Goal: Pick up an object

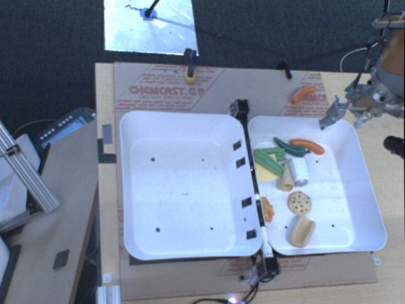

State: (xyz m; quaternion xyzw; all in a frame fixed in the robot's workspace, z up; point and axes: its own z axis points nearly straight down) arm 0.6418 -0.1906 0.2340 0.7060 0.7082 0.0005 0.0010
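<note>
The right bin [354, 189] holds several toy foods. An orange sausage [307, 146] and a dark green pod [288, 147] lie near its back. Light green pieces [269, 160] rest over a yellow slice [266, 173]. Beside them are a cone [286, 177] and a small white cylinder [299, 171]. Nearer the front lie a cookie [299, 202], a tan roll [302, 231] and an orange bit [267, 209]. My gripper [346, 118] hangs open over the bin's back right corner, with nothing between its fingers.
A second orange sausage [304, 94] lies on the cardboard behind the right bin. The left bin [183, 125] sits beside it, joined along a black-clipped divider [247, 170]. A yellow-and-blue clamp [190, 65] stands at the back.
</note>
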